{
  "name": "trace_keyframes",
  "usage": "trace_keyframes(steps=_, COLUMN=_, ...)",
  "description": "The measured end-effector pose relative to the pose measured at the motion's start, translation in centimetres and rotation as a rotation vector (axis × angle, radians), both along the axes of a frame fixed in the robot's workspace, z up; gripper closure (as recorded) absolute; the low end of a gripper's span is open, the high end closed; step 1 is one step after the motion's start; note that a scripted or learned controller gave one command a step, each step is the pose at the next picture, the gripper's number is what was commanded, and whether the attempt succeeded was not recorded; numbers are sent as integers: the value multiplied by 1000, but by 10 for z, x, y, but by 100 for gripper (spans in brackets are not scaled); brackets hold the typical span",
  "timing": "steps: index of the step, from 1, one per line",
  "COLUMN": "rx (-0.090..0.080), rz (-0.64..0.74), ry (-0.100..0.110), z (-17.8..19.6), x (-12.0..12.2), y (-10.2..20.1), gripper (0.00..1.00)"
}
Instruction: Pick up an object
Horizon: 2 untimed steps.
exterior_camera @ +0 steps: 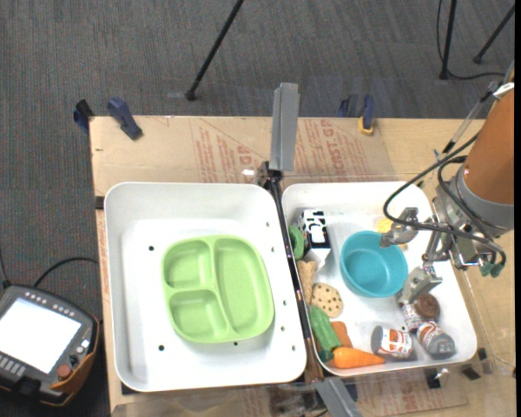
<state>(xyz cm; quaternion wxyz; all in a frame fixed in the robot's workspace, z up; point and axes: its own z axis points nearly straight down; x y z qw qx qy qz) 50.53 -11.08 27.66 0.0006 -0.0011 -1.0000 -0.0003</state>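
My gripper [419, 287] hangs at the lower right of the frame, over a small brown round thing [427, 306]; I cannot tell its state; that thing looks light and hard; I would pinch its sides.

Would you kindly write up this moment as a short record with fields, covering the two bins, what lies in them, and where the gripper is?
left bin: holds a green divided plate
right bin: blue bowl, cookie, carrot, green vegetable, small can, black-and-white carton
gripper: over the right bin's right side, just right of the blue bowl
grasp: nothing visibly between the fingers
arm: reaches in from the right
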Motion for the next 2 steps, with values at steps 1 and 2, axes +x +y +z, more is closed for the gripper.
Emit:
trace_keyframes(steps=1, rx=-4, rz=92, ry=-18, z=-172, x=-24, y=5, gripper=0)
trace_keyframes(steps=2, rx=2, rz=159, ry=0, z=-190, x=41, y=26, gripper=0)
